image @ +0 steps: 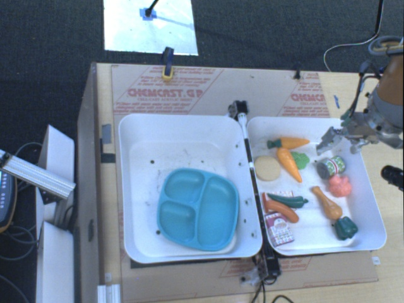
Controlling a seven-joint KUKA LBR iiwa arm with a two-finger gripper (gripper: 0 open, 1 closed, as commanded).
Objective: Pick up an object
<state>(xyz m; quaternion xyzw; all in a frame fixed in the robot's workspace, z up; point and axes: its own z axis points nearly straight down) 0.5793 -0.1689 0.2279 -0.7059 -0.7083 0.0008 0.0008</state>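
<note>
I see the big left bin (136, 137) with a blue plate (198, 209) in it. Beside it, the right bin (372, 223) is full of toy food. My gripper (344, 141) hangs over its far right edge, fingers spread, pinching nothing. The small can (332, 167) lies just below it, closest to grab
</note>
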